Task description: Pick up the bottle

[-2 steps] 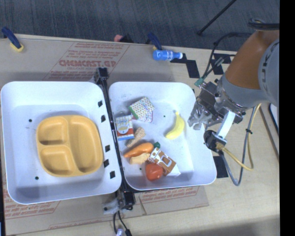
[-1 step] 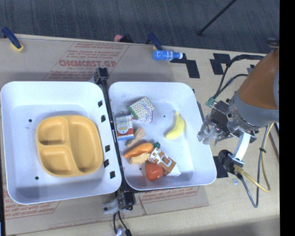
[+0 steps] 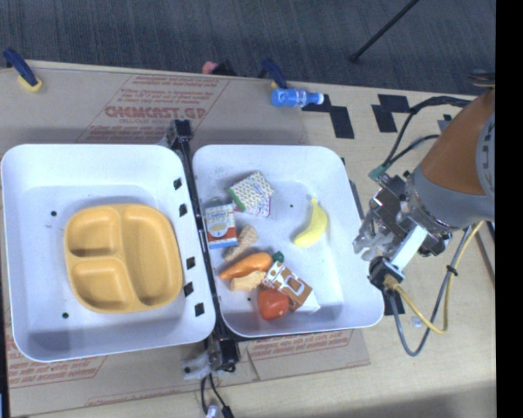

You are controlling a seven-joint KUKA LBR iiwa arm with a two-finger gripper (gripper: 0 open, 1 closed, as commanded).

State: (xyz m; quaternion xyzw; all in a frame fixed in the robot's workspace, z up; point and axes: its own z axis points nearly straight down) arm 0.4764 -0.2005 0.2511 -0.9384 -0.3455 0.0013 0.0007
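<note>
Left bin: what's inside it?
The left bin holds one yellow divided plate, lying flat with three compartments. Whatever lies under the plate is covered.

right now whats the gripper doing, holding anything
Gripper: holds nothing, at the right bin's right rim, away from the bottle behind the bins.

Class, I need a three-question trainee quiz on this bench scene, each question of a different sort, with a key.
1. True or false: the yellow divided plate lies in the left bin.
2. Which lies outside both bins? A banana B blue bottle C carrot
3. Fill in: the gripper sits past the right bin's ____ rim.

Key: 1 true; 2 B; 3 right.
</note>
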